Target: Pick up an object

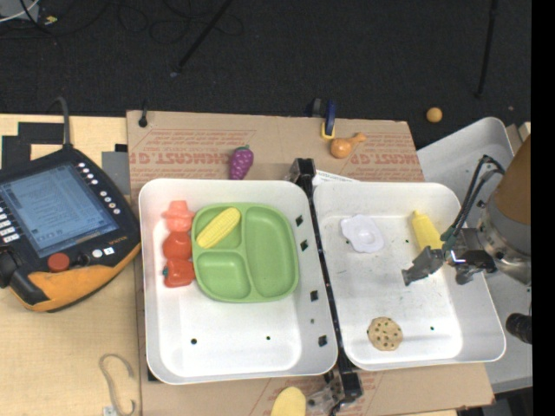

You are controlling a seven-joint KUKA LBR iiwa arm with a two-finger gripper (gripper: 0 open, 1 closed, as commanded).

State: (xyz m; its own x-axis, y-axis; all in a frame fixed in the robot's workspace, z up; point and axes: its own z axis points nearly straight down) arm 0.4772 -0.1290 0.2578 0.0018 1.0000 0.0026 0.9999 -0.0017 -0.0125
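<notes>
Yellow toy [425, 230] lies in the right bin [468, 341], at about two o'clock, touching nothing. Jaws [434, 263] hang just below it, near four o'clock of it, holding nothing; whether they are spread or closed, I cannot tell.

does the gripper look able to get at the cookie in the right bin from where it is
Probably yes. The cookie lies flat on the floor of the right bin, apart from the other items, with bare floor all round. The gripper hangs just up and right of it, with nothing between them.
</notes>
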